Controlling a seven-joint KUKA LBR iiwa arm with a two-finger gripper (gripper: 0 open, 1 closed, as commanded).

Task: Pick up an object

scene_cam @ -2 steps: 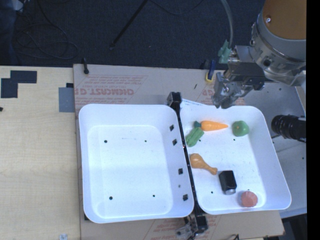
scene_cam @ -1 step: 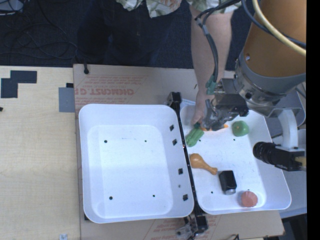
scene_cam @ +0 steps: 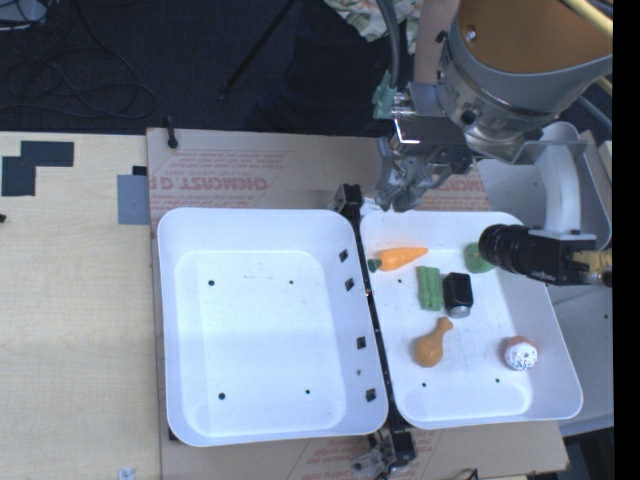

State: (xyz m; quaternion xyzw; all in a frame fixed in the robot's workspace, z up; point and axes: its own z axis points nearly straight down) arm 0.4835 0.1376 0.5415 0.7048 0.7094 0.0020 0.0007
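Carrot [scene_cam: 400, 258]: orange, tapered, with a green stub at its wider end; lies on its side in the right bin [scene_cam: 540, 408], just below the gripper [scene_cam: 402, 200] and the nearest thing to it.
Green piece [scene_cam: 429, 287]: ribbed, oblong, lying below the carrot, farther from the gripper.
Black block [scene_cam: 458, 294]: small and dark, touching or just beside the green piece, on the side away from the gripper.
Drumstick [scene_cam: 433, 342]: tan-orange, club-shaped, well below the gripper, near the bin's middle.
Ball [scene_cam: 519, 353]: white with red speckles, farthest from the gripper, toward the bin's outer edge.
Arm: reaches in from the upper right, its orange band [scene_cam: 520, 18] above the wrist, wrist tilted down.
Gripper: hangs over the back rim of the right bin, close to the divider with the left bin [scene_cam: 180, 268]; whether it is parted or closed cannot be told; nothing seen in its grasp.
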